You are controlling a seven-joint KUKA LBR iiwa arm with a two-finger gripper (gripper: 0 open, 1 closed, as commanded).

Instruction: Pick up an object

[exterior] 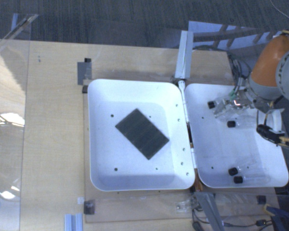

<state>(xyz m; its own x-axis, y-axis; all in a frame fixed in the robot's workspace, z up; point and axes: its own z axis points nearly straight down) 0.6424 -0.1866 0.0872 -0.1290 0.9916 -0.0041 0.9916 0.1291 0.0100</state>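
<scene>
A pale wood desk (53, 143) carries two white bins; the left bin (98, 167) holds a dark square pad (142, 133). The end effector (229, 106) hangs over the right bin's (265, 177) far edge.

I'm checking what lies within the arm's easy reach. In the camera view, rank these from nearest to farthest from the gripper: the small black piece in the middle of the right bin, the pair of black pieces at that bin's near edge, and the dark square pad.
Gripper at the right bin's far side.
1. Small black piece, just below it.
2. Pair of black pieces, at the bin's near edge.
3. Dark square pad, in the left bin.
</scene>
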